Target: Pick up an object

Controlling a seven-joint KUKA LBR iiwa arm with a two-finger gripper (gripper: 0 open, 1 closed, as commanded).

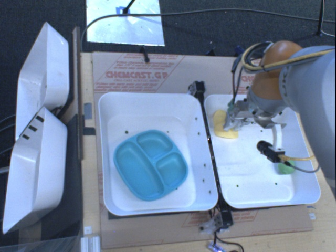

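Camera view: gripper (231,122) on yellow obj (222,126)

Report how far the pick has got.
Done: the arm's hand is down in the right bin, at the yellow object. In hand: nothing visibly gripped; the object lies on the bin floor. Left: grasp and lift.

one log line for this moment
arm: over right bin | gripper: at yellow object | grasp: unclear | left bin: blue tray
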